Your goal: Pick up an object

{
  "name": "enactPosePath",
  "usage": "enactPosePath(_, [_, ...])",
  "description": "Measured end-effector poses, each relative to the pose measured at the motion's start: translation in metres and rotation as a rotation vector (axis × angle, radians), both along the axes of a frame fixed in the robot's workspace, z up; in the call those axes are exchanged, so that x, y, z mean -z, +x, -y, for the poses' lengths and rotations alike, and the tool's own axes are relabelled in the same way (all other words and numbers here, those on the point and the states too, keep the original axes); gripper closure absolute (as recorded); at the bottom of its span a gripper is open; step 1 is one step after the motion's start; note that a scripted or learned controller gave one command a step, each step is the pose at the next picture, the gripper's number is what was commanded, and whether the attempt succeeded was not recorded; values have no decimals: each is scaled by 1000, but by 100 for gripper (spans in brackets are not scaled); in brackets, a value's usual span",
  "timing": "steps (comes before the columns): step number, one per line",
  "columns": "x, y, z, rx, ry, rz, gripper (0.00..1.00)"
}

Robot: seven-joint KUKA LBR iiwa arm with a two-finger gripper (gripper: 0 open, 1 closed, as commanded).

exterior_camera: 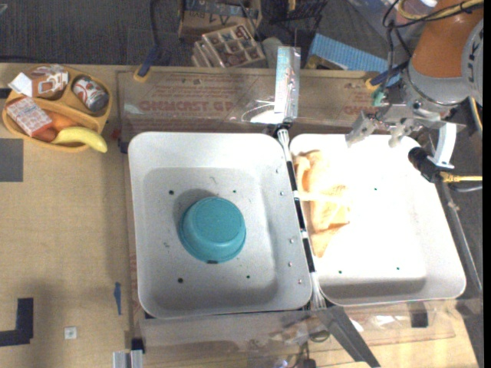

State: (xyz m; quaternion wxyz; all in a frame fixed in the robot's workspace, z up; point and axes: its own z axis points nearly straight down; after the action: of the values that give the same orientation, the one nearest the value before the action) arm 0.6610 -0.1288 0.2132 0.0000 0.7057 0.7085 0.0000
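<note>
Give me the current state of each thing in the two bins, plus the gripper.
Teal bowl: upside down on the floor of the left bin, untouched.
Orange cloth: crumpled against the left wall of the right bin, lying loose.
Gripper: fingers spread, holding nothing, above the far edge of the right bin.

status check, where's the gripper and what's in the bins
Gripper open, holding nothing, over the right bin's far rim. Teal bowl in left bin; orange object against right bin's left wall. Nothing in the way.
</note>
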Motion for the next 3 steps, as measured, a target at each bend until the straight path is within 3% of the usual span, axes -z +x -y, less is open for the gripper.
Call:
enactPosePath(1, [81, -30, -19, -126, 0, 1, 0])
enactPosePath(2, [118, -61, -29, -198, -4, 22, 0])
enactPosePath(3, [106, -59, -29, -195, -4, 29, 100])
